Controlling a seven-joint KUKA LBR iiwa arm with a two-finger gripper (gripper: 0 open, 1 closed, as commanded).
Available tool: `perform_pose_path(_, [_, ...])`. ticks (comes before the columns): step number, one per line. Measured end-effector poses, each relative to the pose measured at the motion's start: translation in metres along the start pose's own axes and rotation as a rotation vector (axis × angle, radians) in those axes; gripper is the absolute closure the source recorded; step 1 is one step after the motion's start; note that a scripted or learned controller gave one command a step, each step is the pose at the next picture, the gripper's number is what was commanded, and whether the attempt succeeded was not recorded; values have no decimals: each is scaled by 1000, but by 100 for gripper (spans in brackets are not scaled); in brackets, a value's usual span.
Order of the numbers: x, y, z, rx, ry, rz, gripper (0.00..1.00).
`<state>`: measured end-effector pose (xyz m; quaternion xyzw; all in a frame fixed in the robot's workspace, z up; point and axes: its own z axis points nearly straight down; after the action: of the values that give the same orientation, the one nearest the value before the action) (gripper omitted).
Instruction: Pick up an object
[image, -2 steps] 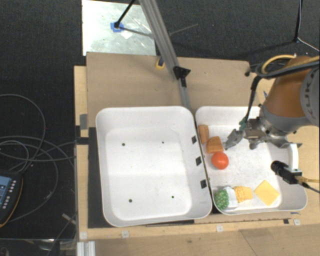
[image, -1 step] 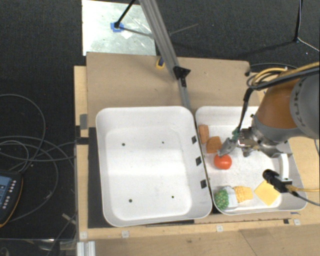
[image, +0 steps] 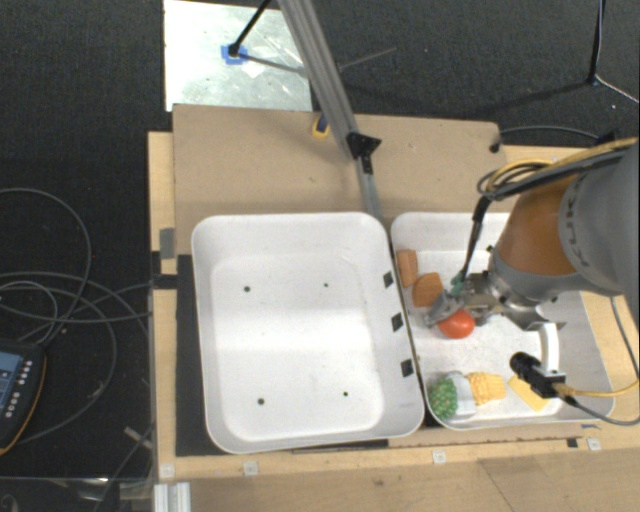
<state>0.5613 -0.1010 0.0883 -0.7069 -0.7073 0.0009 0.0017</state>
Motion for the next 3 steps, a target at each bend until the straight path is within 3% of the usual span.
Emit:
perform_pose_path(1, [-1,2,-13,-6,0,1,100])
perform_pose_path(3, [2,4,-101,-10,-2,-5,100])
